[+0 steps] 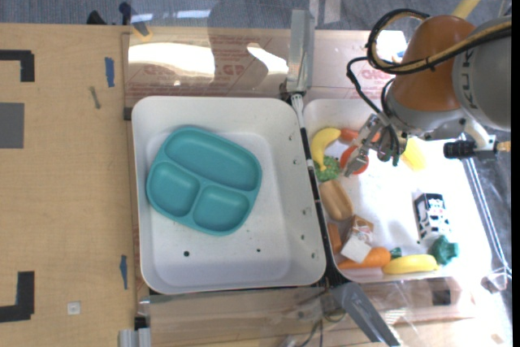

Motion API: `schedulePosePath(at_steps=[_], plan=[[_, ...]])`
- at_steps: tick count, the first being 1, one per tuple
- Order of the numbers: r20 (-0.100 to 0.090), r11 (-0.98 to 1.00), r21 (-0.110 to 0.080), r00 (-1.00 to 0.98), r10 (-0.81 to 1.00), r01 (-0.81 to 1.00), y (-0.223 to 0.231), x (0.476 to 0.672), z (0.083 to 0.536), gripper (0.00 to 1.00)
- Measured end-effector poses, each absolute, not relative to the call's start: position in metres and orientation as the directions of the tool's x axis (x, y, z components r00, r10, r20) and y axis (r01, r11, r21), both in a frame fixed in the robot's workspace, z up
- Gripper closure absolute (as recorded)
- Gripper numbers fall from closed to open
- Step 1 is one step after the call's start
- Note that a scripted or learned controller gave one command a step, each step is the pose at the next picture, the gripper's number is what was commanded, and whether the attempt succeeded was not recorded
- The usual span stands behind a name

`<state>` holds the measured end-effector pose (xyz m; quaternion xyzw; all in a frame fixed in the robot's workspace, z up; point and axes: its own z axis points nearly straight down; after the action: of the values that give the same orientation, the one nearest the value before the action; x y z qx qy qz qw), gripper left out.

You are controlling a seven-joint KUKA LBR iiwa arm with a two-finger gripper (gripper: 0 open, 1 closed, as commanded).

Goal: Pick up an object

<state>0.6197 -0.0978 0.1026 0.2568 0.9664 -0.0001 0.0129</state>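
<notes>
overhead, the arm angles its tool down into the right bin, grip state perhaps unreadable.

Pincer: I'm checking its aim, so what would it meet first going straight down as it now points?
Probably the red toy just under the pincer, beside the banana; depth is unclear.

Bench with two white bins

Bright overhead light washes out the right bin and glares off the clear back panel.
</notes>
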Motion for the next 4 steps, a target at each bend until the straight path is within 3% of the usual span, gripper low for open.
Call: schedulePosePath(at_steps=[1,2,3,4], plan=[[-0.023,0.868,0.006,-0.868,0.496,0.496,-0.097,0.619,0.101,0.00],[-0.011,0.937,0.003,-0.937,0.350,0.350,-0.094,0.535,0.090,0.00],[-0.029,0.975,0.000,-0.974,0.223,0.223,-0.104,0.489,0.092,0.00],[-0.015,0.990,-0.001,-0.989,0.144,0.144,-0.148,0.559,0.089,0.00]])
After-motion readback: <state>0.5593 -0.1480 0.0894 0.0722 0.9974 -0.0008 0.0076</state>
